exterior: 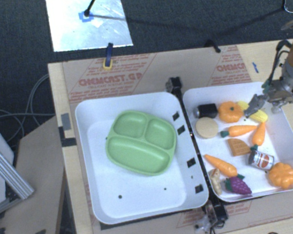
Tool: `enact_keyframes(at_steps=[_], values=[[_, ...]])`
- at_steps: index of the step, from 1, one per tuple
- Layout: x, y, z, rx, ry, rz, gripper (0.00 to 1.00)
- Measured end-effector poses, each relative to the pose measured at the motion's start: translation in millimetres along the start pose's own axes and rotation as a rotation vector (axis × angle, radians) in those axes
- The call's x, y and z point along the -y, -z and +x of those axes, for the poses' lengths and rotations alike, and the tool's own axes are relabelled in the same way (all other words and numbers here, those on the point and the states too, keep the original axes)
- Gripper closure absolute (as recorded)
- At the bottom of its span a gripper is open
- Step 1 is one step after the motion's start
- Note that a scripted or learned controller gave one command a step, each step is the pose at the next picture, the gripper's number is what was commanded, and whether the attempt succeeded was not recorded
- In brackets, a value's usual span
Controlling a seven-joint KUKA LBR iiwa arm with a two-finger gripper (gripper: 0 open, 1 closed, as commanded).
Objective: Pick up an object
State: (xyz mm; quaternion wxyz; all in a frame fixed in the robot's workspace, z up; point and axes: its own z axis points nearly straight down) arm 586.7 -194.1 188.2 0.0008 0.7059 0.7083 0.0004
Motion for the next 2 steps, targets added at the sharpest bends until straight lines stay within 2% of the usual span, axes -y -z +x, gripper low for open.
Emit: enact_keyframes(at_steps=[1, 2], values=[[-1.0, -61.4, -4.6, -0.001, -0.002, 0.005, 0.0], [-7.8, -84.9, -4.4, 0.003, 0.0, -0.019, 0.0]])
